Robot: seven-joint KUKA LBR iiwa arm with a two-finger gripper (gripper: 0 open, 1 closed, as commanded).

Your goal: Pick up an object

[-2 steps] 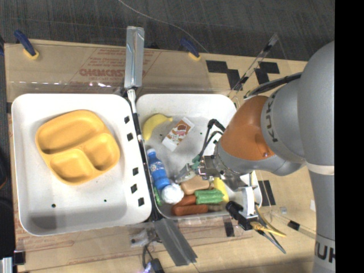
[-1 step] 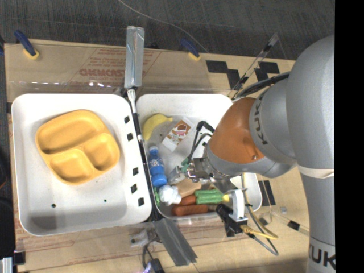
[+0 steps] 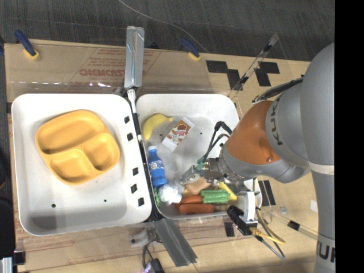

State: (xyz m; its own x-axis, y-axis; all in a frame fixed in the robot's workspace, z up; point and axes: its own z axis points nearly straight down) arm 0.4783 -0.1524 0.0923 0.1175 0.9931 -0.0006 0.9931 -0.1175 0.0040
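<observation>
- The grey arm (image 3: pixel 318 124) comes in from three o'clock, its thick upper link filling the right side.
- The orange band (image 3: pixel 256 138) sits above the wrist, angled down toward eight o'clock.
- The wrist bends low over the near right part of the scene.
- The gripper (image 3: pixel 207 172) hangs below the band, pointing toward nine o'clock; it is too hidden to judge.

Bins (image 3: pixel 23 129): smooth white plastic, slight sheen.
Tray (image 3: pixel 77 145): matt yellow plastic.
Bottle (image 3: pixel 156 167): glossy blue plastic.
Bench (image 3: pixel 68 64): matt brown cardboard.
</observation>
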